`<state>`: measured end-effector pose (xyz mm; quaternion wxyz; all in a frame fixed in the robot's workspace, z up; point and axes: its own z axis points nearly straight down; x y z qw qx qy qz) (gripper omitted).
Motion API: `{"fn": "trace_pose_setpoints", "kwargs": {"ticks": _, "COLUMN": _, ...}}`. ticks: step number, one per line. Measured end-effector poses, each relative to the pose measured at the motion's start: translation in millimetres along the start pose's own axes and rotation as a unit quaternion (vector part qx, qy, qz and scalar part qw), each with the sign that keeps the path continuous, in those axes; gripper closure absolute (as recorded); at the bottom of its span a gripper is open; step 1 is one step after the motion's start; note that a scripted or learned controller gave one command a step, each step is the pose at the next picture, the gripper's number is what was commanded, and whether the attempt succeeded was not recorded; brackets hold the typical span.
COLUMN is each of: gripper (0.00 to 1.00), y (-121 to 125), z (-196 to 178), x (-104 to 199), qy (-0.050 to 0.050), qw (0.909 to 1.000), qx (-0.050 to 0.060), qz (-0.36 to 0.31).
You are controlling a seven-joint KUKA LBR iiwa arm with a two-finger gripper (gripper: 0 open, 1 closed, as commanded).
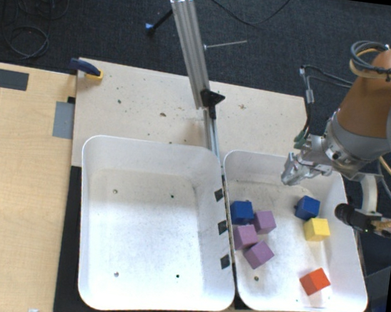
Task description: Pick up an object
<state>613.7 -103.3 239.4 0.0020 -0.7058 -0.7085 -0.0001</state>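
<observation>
Nothing's grabbed yet: gripper [294, 174] hangs above the right bin [348, 299], can't tell its grip state, cubes untouched.

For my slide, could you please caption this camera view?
Pincer hovers above right bin holding seven coloured blocks.

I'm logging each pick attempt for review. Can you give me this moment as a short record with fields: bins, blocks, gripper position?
bins: two white bins side by side, left bin and right bin
blocks in right bin: two blue blocks, three purple blocks, one yellow block, one orange block
cluster: one blue and the three purple blocks sit close together near the divider
gripper position: gripper over the right bin's far end, apart from all blocks
held object: none visible
</observation>
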Motion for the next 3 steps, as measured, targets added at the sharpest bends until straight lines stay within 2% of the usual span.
{"fn": "trace_pose_setpoints", "kwargs": {"ticks": 2, "gripper": 1.00, "y": -13.8, "z": -9.1, "x": 94.8, "qy": 0.000, "qw": 1.0000, "qx": 0.001, "qz": 0.000}}
{"fn": "trace_pose_setpoints", "kwargs": {"ticks": 3, "gripper": 1.00, "y": -15.8, "z": 4.7, "x": 142.7, "qy": 0.000, "qw": 1.0000, "qx": 0.002, "qz": 0.000}}
